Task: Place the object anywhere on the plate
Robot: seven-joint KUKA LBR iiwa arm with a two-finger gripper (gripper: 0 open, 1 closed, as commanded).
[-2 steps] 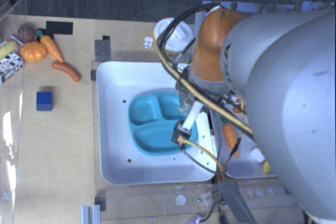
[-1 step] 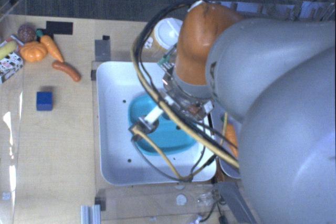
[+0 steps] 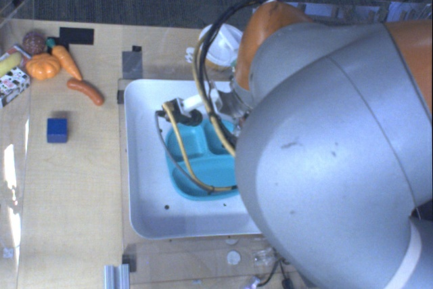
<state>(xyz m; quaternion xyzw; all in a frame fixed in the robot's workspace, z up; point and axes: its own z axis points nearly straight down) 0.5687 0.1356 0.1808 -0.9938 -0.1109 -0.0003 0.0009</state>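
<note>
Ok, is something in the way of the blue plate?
Nothing visible lies on the blue plate in the white bin. The robot's arm hangs over it and hides its right side, so I cannot tell there.

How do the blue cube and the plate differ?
Colour: cube dark blue, plate lighter turquoise. Shape: cube a small solid block, plate wider, shallow, with compartments. Place: cube on the bench left of the bin, plate inside the bin, partly under the arm. Both are blue.
</note>
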